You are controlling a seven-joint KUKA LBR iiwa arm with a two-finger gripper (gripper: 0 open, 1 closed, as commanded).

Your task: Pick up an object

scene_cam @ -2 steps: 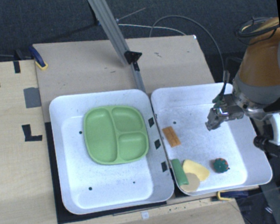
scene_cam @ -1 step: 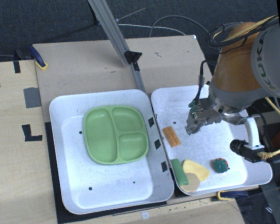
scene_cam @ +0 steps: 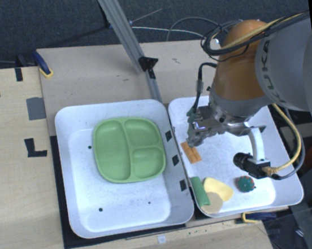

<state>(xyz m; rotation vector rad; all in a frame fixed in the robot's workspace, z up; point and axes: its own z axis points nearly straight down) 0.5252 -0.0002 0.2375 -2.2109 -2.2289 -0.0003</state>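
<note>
Stage: I see approach only, nothing lifted | end effector [scene_cam: 198, 132] above orange block [scene_cam: 192, 154] | grip state: cannot tell

Green plate [scene_cam: 129, 149] blocks left bin's [scene_cam: 82, 216] centre.

A light wood bench [scene_cam: 13, 168] carries black tape marks [scene_cam: 33, 147]. Beyond its far edge lies dark carpet [scene_cam: 28, 21], crossed by a slanting metal pole [scene_cam: 123, 28].

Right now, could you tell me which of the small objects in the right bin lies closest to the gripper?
The orange block, lying just below the gripper. The green stick, yellow piece and teal ball lie farther toward the bin's near edge.
</note>
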